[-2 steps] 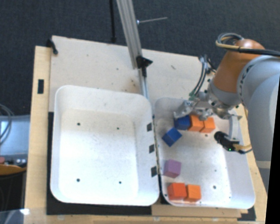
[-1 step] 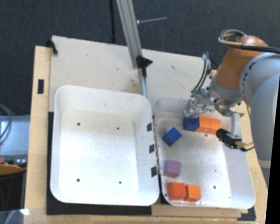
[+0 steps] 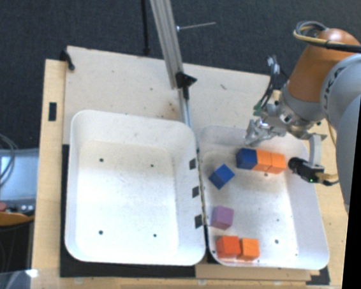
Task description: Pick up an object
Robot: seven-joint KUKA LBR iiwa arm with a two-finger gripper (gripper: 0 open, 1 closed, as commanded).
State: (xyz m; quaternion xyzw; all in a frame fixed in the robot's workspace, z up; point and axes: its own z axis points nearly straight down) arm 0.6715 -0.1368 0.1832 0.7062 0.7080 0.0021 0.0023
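In the right bin (image 3: 298, 243) lie several blocks. A dark blue block (image 3: 246, 158) touches an orange block (image 3: 270, 162) near the bin's far wall. A lighter blue block (image 3: 222, 176) sits tilted to their lower left. A purple block (image 3: 222, 217) lies nearer the front, and an orange pair (image 3: 237, 247) rests at the front wall. My gripper (image 3: 256, 133) hangs over the bin's far edge, just above and behind the dark blue block, with nothing visible between its fingers.
The left bin (image 3: 79, 162) stands beside the right one, sharing a middle wall. A slanted metal pole (image 3: 169, 40) rises behind the bins. A black fitting (image 3: 306, 168) sticks out by the right bin's far right wall.
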